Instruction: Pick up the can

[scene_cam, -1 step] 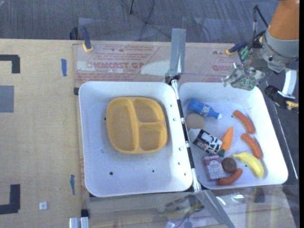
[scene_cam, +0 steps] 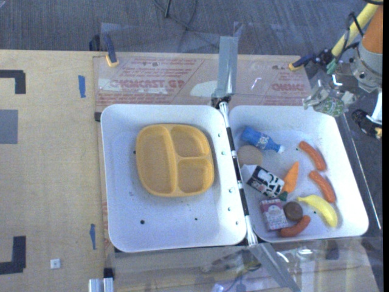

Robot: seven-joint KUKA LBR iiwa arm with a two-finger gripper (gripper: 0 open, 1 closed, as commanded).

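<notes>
The arm comes in from the upper right, and its tool (scene_cam: 331, 99) hangs over the far right corner of the right bin (scene_cam: 355, 224). Something greenish sits at the tool, but I cannot tell whether the tool is clenched or released, nor whether it grips anything.

The can (scene_cam: 266, 182), black and white, lies on its side near the left wall of the right bin, just beside a carrot (scene_cam: 292, 177). A blue bottle (scene_cam: 260, 140) lies above it, tilted. Two sausages (scene_cam: 312, 154) lie along the right side, one below the other. A banana (scene_cam: 321, 208) rests near the front, next to a brown ball (scene_cam: 293, 210), a red packet (scene_cam: 274, 215) and another sausage (scene_cam: 296, 225).

The left bin (scene_cam: 121, 224) carries a yellow tray (scene_cam: 175, 160) with three compartments.
</notes>
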